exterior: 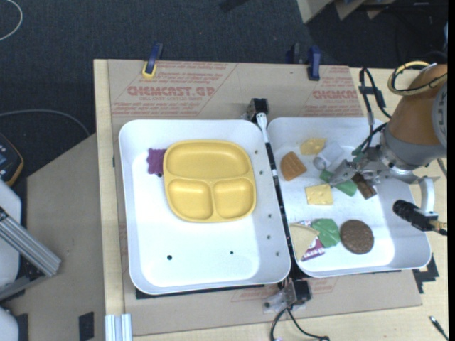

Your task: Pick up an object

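Camera view has the gripper [340,173] low in the right bin [405,258], its fingers spread around a green piece [347,187] without pinching it. Judging by this, the grasp is in hand; next it must close squarely, then lift.

Grey arm [416,144], orange band, black cables.

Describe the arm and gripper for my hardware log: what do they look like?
The arm is grey with a broad orange band above the wrist. A yellow loop and black cables run beside it. The gripper is small, grey metal with dark parts. A black cylindrical piece juts out near the wrist.
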